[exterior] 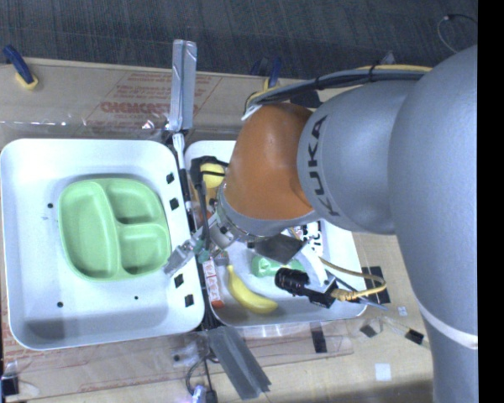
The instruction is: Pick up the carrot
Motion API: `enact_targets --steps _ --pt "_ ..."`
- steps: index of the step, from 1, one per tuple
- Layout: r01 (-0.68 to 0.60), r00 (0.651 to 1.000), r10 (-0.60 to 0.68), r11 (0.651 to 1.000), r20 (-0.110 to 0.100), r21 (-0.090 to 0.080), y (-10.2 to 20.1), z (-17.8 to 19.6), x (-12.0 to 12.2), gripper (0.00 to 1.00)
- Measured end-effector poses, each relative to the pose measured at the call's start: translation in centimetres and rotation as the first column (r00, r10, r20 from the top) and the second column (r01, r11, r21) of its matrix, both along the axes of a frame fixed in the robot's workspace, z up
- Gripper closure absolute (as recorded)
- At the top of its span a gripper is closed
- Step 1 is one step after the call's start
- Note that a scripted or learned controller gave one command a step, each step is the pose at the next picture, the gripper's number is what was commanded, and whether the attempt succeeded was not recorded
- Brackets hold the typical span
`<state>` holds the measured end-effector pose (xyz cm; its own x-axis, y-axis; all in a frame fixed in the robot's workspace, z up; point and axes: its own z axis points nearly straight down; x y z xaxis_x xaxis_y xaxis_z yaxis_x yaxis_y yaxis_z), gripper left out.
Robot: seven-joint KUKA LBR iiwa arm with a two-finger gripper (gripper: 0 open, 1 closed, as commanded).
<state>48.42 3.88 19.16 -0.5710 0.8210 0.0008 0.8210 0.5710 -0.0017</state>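
My gripper (187,256) hangs low over the wall between the two bins, at the right bin's left edge. The grey arm and its orange band (269,170) cover most of the right bin (353,309). Nothing shows held at the gripper's tip. Whatever lies under the arm is hidden.
A yellow banana (249,295) lies at the right bin's front, with a green object (267,266) just behind it. A yellow item (210,175) peeks out at that bin's back left. The left bin (34,309) holds a green divided tray (113,227).
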Motion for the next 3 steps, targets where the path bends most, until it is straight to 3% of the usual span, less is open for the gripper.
enact_targets --steps 1,2,3 --pt "-0.038 0.999 0.038 0.999 0.002 0.000 -4.3 1.5 3.3 0.00" --pt "-0.008 1.000 0.008 1.000 -0.002 0.000 -11.1 0.0 3.3 0.00" --pt "-0.008 1.000 0.008 1.000 -0.002 0.000 -11.0 0.0 3.3 0.00"
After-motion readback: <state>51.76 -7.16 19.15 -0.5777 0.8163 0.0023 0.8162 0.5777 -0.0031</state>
